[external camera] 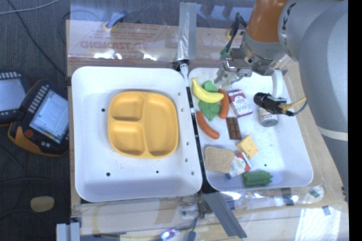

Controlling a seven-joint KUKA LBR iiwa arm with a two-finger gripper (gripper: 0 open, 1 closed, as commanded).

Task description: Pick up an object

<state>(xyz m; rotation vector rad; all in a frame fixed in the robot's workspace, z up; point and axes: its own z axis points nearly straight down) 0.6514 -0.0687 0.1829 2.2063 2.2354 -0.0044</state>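
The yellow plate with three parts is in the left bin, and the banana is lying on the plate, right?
Not quite. The yellow plate is in the left bin, but the banana lies in the right bin, among the other toy food, as the camera view shows.

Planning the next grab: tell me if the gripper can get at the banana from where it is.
Probably yes. The gripper hangs just above the banana, which lies on top of the green item, nothing over it.

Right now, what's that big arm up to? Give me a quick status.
Pincer low over right white bin, above yellow toy banana. Nothing seen gripped. Green leafy toy and orange sausages crowd the banana.
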